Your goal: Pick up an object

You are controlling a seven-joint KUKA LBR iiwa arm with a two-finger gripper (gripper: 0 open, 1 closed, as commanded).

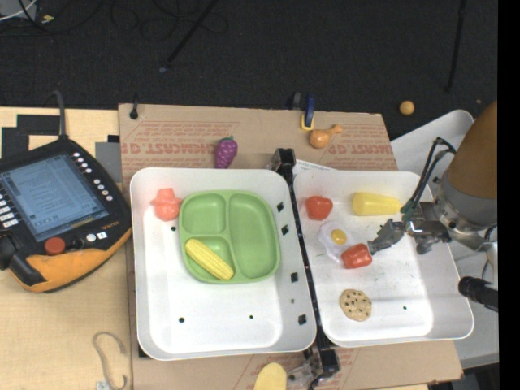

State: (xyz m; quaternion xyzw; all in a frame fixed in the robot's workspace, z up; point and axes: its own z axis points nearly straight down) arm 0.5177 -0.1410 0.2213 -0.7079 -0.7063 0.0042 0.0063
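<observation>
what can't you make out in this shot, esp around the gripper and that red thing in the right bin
- Gripper, camera view: too small and dark to tell whether it touches the red pepper.
- Yellow object: cut off by the bottom edge.
- Tablet screen: text too blurred to read.

Single fixed overhead camera, slanted down on both bins (pixel 162 323).
</observation>
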